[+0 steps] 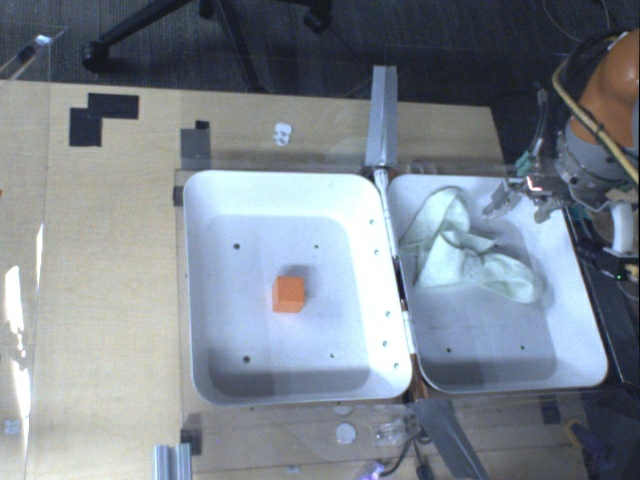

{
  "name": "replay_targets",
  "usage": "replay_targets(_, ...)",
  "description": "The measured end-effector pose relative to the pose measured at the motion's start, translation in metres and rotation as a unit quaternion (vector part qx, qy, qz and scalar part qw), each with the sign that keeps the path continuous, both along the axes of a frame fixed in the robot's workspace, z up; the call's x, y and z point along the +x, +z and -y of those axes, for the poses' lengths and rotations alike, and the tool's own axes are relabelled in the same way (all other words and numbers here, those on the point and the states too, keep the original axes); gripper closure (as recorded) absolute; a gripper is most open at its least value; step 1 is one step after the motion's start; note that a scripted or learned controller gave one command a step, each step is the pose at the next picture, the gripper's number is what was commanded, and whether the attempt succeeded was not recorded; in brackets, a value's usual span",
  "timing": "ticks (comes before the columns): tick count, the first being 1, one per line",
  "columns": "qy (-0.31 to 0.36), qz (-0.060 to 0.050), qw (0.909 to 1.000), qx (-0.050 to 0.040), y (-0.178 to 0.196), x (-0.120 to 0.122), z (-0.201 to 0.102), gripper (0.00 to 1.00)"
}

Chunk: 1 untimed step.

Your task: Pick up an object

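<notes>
Approach step: jaws [520, 196] spread open, holding nothing, over right bin [590, 363] beside cloth [470, 258]. Next: descend onto cloth and close. Orange block [289, 294] untouched in left bin [215, 368].

From my feed: dark grey carpet [450, 28] across top, black chair base [215, 3] with castors standing on it. Pale wooden bench [90, 268] fills left and middle. Black tape patches [100, 116] stuck near bench's far left corner. Small white scrap [283, 133] lies on wood further right. Upright metal bar [382, 118] rises at bench's far edge. Bright glare streaks [15, 313] along left edge. Thin cable [575, 3] loops on carpet, top right.
</notes>
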State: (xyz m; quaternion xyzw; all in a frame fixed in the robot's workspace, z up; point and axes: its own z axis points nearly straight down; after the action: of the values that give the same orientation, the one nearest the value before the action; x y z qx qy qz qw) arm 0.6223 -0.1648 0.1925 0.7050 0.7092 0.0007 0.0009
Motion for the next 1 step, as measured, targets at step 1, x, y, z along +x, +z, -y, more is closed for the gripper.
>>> replay_targets(1, 0.0, 0.006, 1.0, -0.0011, -0.1028, 0.0172, -0.0291, 0.0)
